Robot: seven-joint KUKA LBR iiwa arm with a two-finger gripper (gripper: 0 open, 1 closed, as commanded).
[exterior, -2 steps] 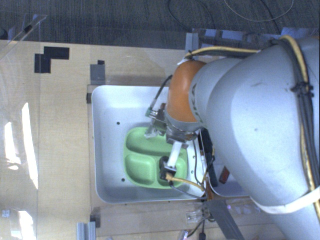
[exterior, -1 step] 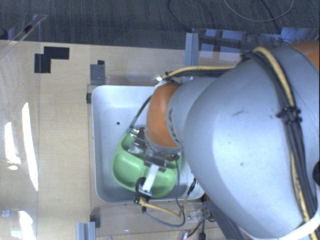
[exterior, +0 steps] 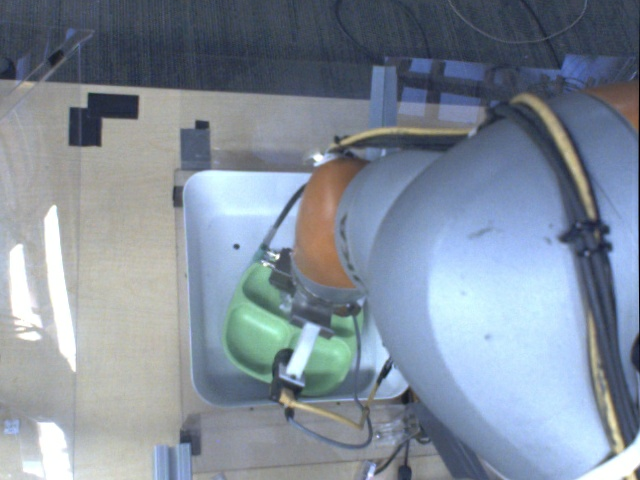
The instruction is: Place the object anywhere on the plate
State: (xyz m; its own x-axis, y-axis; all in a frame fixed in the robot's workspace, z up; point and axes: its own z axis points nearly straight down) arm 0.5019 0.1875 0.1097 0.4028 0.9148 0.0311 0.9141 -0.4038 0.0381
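Note:
A green plate lies in the near part of the left white bin. The arm reaches in from the right and covers most of the scene. Its wrist with the orange band hangs right over the plate, hiding the plate's right side. The gripper sits below the wrist, above the plate, and the wrist hides what is under it. No loose object is visible on the plate or in the bare part of the bin.
The bin's far and left floor is bare white. The big grey arm body covers the right bin. Two black marks sit on the wooden bench at the far left, and cables trail at the bin's near edge.

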